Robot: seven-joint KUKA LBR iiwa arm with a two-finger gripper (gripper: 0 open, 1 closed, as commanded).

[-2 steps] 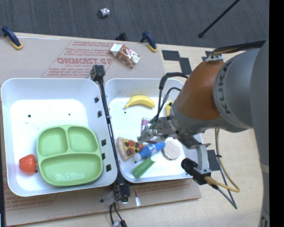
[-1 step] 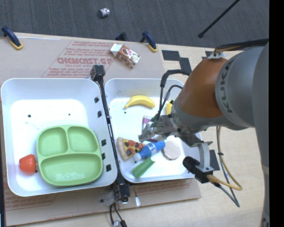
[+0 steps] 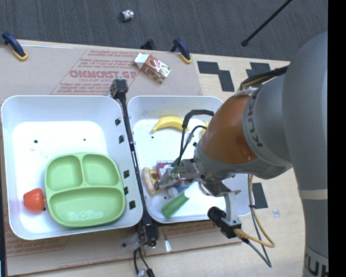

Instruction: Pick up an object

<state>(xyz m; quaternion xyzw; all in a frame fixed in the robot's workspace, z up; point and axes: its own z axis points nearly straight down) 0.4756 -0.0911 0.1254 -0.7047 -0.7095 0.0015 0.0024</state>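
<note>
Starting at the far left: blue clamp (image 3: 15, 45) on the table (image 3: 52, 62) corner, gripping the brown cardboard sheet printed with red lettering.

Left bin (image 3: 11, 154), white and shallow. Holds a light green divided plate (image 3: 85, 189) with three compartments, lying flat toward the near side. A small red-orange tomato-like object (image 3: 33, 199) sits just beside the plate's left edge, touching or nearly touching it.

Between the bins: black bracket (image 3: 119, 88) at the far end of the seam, with a run of black fittings down the divide.

On the cardboard beyond the bins: a small snack carton (image 3: 153, 67), cream and red-brown, lying tilted. Second blue clamp (image 3: 182, 49) just to its right. A small grey metallic item (image 3: 126, 15) lies on the dark carpet farther back.

Right bin (image 3: 139, 109), white. Yellow banana (image 3: 169, 123) near the far wall, curved, arching upward. Near the middle, a clutter of small items (image 3: 157, 176), magenta and tan packaging, hard to make out individually. Green elongated object (image 3: 175, 205), tilted, lies near the bin's front wall just below that clutter.

Gripper (image 3: 176, 175) hangs low over the clutter, at the end of the orange-banded wrist (image 3: 230, 137). Cannot tell how the gripper is set, nor whether it holds anything. Black cable loops over the wrist; grey arm (image 3: 300, 114) enters from the right.
</note>
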